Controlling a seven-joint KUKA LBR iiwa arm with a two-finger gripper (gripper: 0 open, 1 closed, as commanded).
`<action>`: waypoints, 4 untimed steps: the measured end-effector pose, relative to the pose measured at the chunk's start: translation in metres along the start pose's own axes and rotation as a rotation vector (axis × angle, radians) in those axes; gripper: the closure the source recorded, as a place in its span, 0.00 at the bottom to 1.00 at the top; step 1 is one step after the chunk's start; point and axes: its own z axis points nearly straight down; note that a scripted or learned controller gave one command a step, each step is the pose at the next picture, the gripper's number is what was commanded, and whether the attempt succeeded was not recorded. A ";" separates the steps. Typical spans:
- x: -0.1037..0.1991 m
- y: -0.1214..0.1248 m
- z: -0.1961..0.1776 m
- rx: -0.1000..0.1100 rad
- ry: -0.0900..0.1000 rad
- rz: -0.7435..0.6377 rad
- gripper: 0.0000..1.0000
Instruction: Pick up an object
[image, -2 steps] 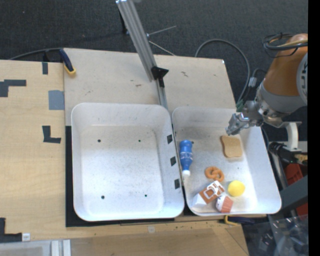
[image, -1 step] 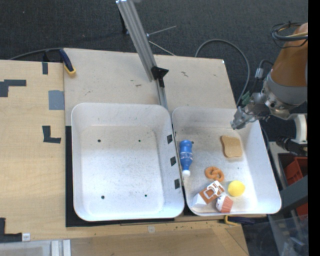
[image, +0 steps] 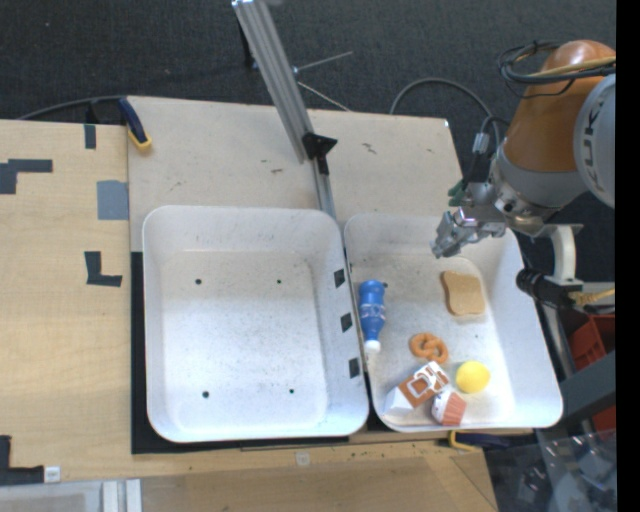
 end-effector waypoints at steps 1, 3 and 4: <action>0.046 0.003 0.003 0.000 0.001 -0.003 1.00; 0.144 -0.018 0.014 0.002 0.003 -0.004 1.00; 0.188 -0.019 0.027 0.003 0.001 -0.003 1.00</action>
